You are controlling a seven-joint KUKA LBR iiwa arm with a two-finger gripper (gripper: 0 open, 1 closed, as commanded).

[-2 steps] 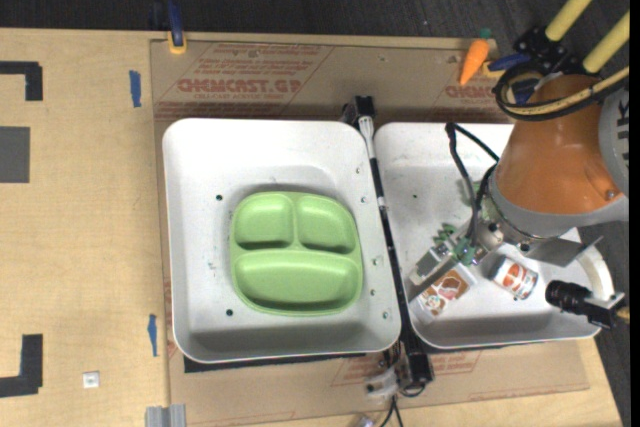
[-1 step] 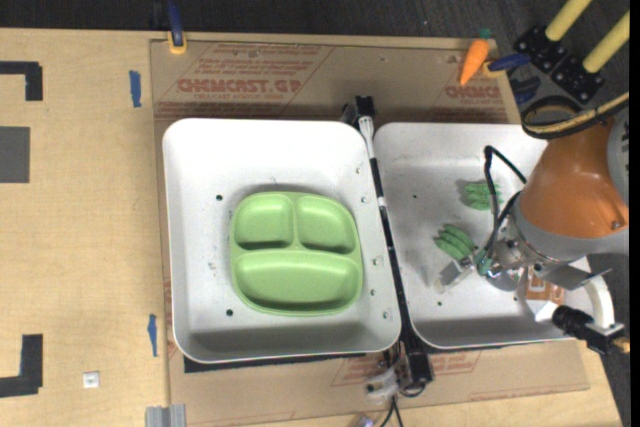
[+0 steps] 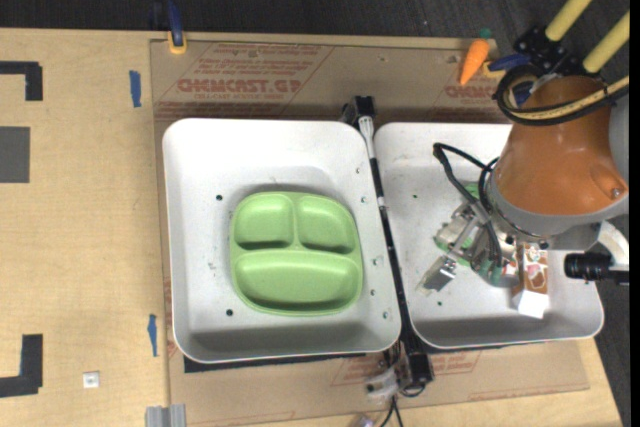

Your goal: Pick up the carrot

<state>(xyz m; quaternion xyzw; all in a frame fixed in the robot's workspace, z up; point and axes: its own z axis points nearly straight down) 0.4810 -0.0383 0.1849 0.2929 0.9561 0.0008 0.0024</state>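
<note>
Gripper [image 3: 452,255] low in right bin [image 3: 420,305] — carrot [image 3: 475,60] beyond, leaf-end up.

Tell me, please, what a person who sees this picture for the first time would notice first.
The eye goes first to the green divided plate, lying alone in the left bin. Next comes the arm's big orange band over the right bin, with the pincer low inside it near a small carton. A carrot lies outside the bins, on the bench behind the right one.
</note>
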